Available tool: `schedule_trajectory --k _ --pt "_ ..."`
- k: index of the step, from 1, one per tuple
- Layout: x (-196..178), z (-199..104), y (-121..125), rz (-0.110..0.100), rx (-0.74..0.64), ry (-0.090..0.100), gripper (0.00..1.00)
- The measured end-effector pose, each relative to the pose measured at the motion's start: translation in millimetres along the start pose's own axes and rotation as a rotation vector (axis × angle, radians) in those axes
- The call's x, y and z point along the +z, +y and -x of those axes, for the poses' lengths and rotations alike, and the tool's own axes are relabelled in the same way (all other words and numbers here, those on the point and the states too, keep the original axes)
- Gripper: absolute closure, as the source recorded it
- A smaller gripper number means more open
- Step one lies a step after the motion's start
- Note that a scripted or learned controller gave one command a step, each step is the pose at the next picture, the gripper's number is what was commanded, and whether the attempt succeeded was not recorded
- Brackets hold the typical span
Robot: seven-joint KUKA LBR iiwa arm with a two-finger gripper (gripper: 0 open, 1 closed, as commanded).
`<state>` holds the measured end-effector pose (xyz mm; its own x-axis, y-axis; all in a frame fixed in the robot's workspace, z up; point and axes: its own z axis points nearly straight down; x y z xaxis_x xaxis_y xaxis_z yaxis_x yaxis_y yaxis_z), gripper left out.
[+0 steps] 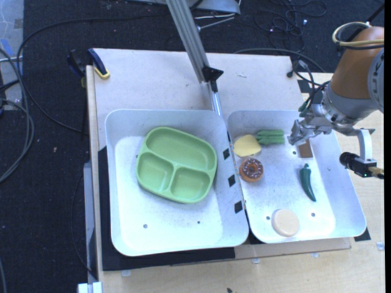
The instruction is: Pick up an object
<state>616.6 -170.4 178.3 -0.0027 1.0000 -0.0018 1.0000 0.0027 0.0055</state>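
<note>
The arm [357,66] comes in from the right side, its orange band bulging above the grey wrist, and bends down over the far right part of the right-hand bin [342,221]. The claw [303,140] hangs low there, just above the bin floor. From where I stand I cannot tell whether its tips are spread or pressed together; a small brownish piece [305,149] shows right under it, and I cannot say whether that is part of the claw or something it touches. Nothing is plainly seen pinched in it.

In the same bin, a green ridged toy vegetable [270,137] lies just left of the claw, near it but apart. Touching that vegetable's left end is a yellow rounded piece [247,144], and just below that sits a brown doughnut [251,170]. A dark green pepper [307,182] lies slanted below the claw, apart from it. A pale round disc [285,222] rests near the bin's front edge, well apart from the rest.

The left-hand bin [122,224] holds a light green divided plate [176,164] lying flat in its middle. Both bins sit on the pale counter [153,78], and a metal pole [190,32] slants up from between them.
</note>
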Motion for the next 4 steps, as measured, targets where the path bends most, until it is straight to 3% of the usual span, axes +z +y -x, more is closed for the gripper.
schedule_trajectory --k 2,4 --pt "-107 -8 10 0.002 0.000 0.000 1.00" --pt "-77 -126 12 -0.006 -0.004 0.002 1.00"
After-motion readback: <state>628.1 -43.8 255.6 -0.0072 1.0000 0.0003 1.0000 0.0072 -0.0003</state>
